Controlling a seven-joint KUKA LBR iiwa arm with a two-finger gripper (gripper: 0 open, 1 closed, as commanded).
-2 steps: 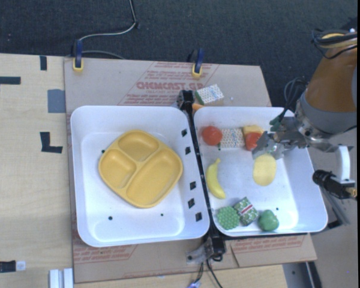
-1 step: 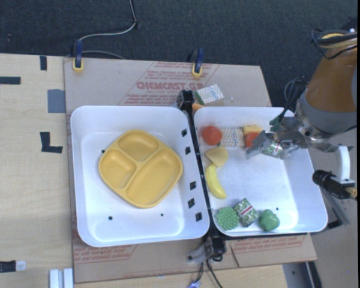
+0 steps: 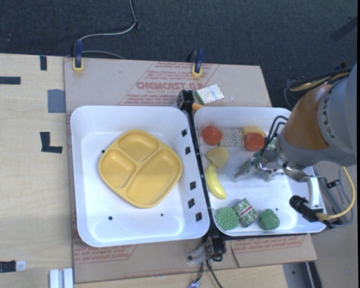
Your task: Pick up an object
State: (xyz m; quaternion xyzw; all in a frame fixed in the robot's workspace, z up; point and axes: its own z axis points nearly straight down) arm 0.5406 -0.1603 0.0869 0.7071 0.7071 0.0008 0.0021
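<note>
Yellow divided plate [image 3: 141, 167] sits centred in the left bin [image 3: 84, 221]. Gripper [image 3: 250, 168] hangs over the middle of the right bin [image 3: 282, 188], fingers spread, nothing between them. Banana [image 3: 215, 182] lies by that bin's left wall; red tomatoes [image 3: 212, 135] sit near the far edge, a green item [image 3: 268, 219] near the front edge.
</note>
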